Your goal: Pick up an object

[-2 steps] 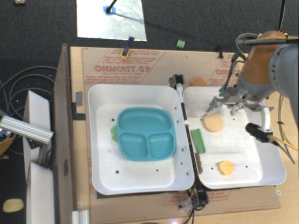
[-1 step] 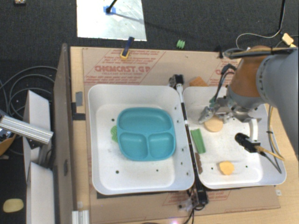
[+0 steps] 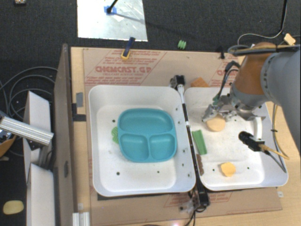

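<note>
One pale tan round lump (image 3: 216, 125) at the pincer (image 3: 212, 116), grip state indeterminable; one green bar (image 3: 199, 141), one yellow chunk (image 3: 228, 169).

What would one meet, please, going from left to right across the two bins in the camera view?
Green scrap → teal plate → green block → tan lump → yellow chunk.
</note>
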`<act>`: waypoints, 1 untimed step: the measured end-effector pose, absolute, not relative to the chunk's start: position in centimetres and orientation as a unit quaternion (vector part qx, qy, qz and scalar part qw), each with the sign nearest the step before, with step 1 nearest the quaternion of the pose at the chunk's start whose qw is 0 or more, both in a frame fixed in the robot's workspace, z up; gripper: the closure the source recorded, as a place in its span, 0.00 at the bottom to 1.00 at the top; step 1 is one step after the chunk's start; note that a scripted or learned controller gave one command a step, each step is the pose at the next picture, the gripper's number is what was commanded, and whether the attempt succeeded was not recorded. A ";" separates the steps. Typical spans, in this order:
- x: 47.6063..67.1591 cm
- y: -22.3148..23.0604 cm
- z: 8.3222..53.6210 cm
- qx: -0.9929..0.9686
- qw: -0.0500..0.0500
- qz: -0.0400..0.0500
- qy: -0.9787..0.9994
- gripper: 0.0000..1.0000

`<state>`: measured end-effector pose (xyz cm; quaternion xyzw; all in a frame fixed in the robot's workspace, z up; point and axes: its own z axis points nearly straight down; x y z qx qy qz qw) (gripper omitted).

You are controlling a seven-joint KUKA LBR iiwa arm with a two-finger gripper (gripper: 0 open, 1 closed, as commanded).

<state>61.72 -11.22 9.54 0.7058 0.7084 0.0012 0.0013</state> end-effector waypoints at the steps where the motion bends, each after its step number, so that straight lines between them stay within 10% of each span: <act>1: 57.1 -5.9 24.3 0.704 0.004 0.005 0.710 1.00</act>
